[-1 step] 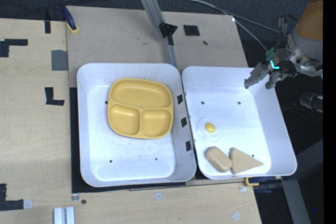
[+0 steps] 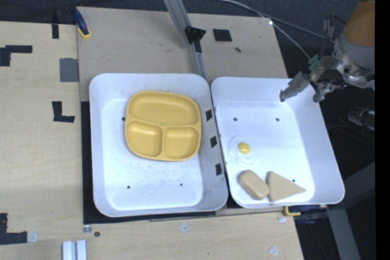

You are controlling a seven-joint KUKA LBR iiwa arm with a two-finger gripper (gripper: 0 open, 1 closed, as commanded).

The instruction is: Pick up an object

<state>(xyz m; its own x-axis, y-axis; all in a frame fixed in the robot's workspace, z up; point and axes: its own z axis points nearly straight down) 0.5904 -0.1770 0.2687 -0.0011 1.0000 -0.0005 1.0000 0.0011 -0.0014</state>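
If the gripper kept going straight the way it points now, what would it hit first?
Probably the right bin, at its bare floor near the back wall: the gripper points down and left from that bin's far right corner. Depth is unclear from above.

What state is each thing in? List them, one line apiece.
Yellow divided plate: upright, flat in the left bin.
Fried egg toy: flat on the floor of the right bin.
Tan bread roll: lying at the right bin's near edge, touching the wedge.
Tan wedge: lying flat beside the roll.
Hand: over the right bin's far right corner, holding nothing visible.
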